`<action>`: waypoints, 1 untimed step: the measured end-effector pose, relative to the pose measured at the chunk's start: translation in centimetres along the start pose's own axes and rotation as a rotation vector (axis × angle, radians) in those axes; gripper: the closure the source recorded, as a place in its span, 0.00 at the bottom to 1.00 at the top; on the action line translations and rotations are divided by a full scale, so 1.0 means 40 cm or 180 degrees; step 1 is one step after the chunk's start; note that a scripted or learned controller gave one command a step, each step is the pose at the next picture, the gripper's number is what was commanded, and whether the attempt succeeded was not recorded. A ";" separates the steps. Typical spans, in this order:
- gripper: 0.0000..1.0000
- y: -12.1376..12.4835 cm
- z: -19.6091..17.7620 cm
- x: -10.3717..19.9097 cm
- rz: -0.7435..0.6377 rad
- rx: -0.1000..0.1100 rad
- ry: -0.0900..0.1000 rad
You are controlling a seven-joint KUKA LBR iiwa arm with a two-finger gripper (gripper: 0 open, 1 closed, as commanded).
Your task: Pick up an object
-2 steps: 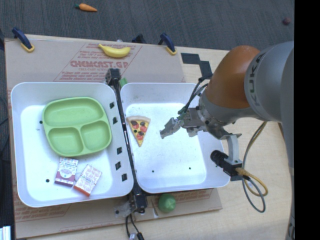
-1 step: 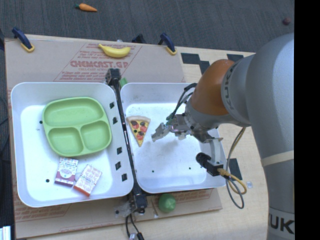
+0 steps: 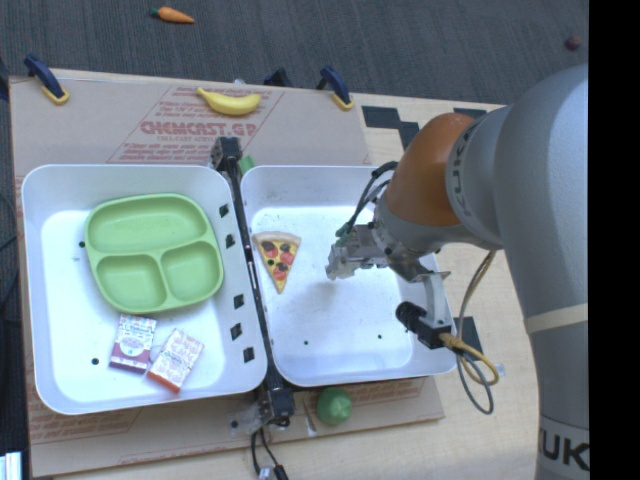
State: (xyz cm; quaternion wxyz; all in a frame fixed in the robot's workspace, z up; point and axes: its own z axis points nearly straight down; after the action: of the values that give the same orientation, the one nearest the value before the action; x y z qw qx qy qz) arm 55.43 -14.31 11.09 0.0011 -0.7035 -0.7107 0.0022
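A toy pizza slice [image 3: 277, 257] lies flat in the right bin [image 3: 330, 363], close to the divider on its left side. My gripper [image 3: 340, 265] hangs over the middle of that bin, a short way to the right of the slice and apart from it. Nothing shows between its tips. In the left bin [image 3: 40, 298] sit a green divided plate [image 3: 153, 249] and two small packets [image 3: 134, 342] [image 3: 177, 358] near the front.
A toy banana [image 3: 230, 99] rests on the cardboard behind the bins. A green ball [image 3: 334, 405] lies on the bench just in front of the right bin. A toy carrot [image 3: 174, 14] is on the floor at the back. Blue clamps [image 3: 335, 86] hold the board's rear edge.
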 end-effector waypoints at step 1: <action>0.00 0.000 0.000 0.000 0.0001 -0.0001 0.0000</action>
State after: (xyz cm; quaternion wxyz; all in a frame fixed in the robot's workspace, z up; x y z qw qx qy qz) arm 55.43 -14.31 11.09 0.0010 -0.7036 -0.7106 0.0020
